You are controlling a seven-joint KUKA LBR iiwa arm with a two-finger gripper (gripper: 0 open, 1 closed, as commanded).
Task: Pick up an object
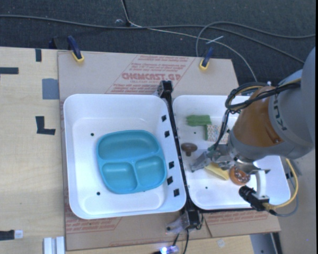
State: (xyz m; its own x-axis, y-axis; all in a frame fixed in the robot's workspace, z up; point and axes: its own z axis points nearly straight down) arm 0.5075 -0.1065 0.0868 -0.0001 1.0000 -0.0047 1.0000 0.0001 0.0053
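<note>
The blue divided tray (pixel 131 161) lies in the left bin (pixel 77 142). Right of this tray — in the right bin (pixel 212 197) — the gripper (pixel 201 161) is low, beside a green block (pixel 199 120) and a brown piece (pixel 188 148).

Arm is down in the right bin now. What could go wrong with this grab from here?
1. The gripper sits among close-packed things: a yellow piece, a brown piece and an orange round thing. It may nudge or catch the wrong one.
2. It works near the divider between the bins, so a finger could strike it.
3. The cable looped over the wrist might snag.
</note>
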